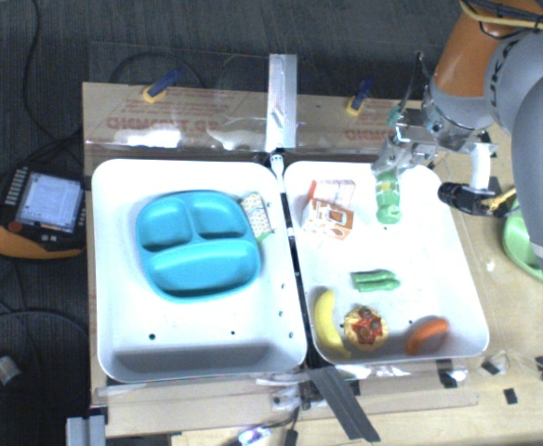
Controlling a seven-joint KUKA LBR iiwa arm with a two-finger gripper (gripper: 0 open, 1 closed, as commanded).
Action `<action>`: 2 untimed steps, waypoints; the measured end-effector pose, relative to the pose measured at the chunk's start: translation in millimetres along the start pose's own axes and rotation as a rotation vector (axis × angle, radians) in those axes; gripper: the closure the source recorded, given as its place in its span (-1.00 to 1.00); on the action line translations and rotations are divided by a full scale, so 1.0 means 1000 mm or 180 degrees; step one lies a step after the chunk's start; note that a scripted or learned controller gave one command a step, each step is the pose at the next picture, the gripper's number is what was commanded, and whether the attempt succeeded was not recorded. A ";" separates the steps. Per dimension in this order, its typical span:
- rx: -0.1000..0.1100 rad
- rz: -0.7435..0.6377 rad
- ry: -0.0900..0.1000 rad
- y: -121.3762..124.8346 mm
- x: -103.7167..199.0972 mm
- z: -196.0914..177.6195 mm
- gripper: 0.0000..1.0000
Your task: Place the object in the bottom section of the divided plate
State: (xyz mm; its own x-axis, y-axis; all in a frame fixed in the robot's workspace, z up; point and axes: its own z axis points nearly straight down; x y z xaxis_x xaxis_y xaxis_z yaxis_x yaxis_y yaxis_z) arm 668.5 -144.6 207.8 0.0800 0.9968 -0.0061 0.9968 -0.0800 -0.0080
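Blue divided plate [197,244] sits in the left bin [113,342]. Right of the plate, in the right bin [462,277], a green bottle [388,200] hangs upright, its top clenched between the fingers of the gripper [394,161]. Judged light, rigid, smooth-walled and liable to slip; the neck grip suits it.

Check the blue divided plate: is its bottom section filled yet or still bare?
Still bare. The plate in the left bin shows plain blue in its bottom section; the banana lies in the right bin.
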 end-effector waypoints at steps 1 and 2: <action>0.0001 -0.0051 0.0017 -0.037 0.096 0.015 1.00; 0.0002 -0.0558 0.0016 -0.060 0.166 0.027 1.00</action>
State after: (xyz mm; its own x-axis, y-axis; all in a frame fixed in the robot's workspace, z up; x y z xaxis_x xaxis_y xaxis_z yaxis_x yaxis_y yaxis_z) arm 621.7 25.9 180.6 -0.0951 0.9955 0.0004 0.9954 0.0951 -0.0091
